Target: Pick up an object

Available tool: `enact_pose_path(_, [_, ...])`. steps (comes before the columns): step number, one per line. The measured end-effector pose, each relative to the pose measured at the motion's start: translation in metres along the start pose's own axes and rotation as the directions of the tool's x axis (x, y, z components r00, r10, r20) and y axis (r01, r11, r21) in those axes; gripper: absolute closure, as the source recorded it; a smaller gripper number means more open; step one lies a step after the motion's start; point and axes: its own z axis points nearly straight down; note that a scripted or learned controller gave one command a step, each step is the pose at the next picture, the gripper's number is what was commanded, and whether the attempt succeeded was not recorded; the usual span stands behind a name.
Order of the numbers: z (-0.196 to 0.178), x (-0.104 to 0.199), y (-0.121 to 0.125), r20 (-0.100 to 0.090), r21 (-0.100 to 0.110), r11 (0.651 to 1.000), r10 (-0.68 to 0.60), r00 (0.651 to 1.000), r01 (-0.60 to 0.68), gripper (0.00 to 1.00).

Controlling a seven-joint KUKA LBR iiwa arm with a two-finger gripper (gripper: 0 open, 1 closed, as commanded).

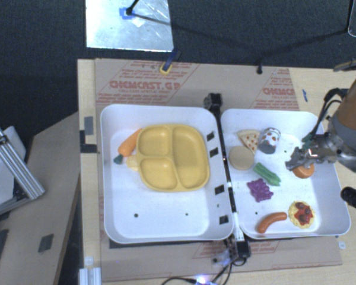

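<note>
My claw (pixel 301 161) is low in the right bin (pixel 332 218), near its right side, sitting directly over a small orange thing (pixel 305 171). From this slant I cannot tell how the claw stands, nor whether it has any hold on that orange thing; the two look as if they touch, but the claw body hides the meeting point.

So I judge the pick as not yet shown done. Nothing is lifted clear of the bin floor; the orange thing looks to rest on the white bottom under me. What is left, as I read it: get a firm grip on it, then raise it free.

The other candidates lie to my left in the same bin: a pizza slice (pixel 248 139), a round tan disc (pixel 241 158), a grey-and-white piece (pixel 269 141), a green pod (pixel 266 174), purple grapes (pixel 260 189), a sausage (pixel 272 221) and a small pizza (pixel 301 214) near the front. All are apart from my claw.

The left bin (pixel 160 218) holds a yellow tray (pixel 169 157) with a carrot (pixel 129 142) against its left edge, well away from me.
</note>
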Motion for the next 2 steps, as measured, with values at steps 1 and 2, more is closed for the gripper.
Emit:
enact_pose_path(1, [-0.005,0.045,0.008,-0.001,0.0,1.0,-0.001,1.0,0.001,1.0])
enact_pose_path(2, [0.0,0.097,0.019,0.0,0.001,1.0,-0.001,1.0,0.001,1.0])
